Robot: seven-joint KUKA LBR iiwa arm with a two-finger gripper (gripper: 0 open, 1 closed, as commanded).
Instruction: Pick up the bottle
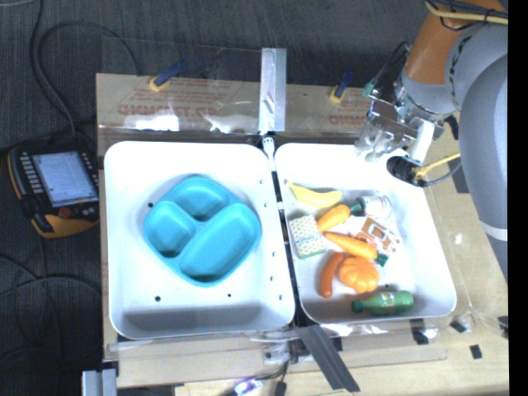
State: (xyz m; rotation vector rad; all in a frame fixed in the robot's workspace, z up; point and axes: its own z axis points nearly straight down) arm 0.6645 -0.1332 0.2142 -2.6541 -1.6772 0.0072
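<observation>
The gripper hangs over the right bin's far rim, pale fingers slightly parted — gripping nothing. The green bottle lies well below it, on its side against the near wall, just beyond an orange pepper — white floor between.

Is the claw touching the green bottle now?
Apart. The camera view shows the claw over the right bin's far corner, with the green bottle lying at the near wall.
</observation>
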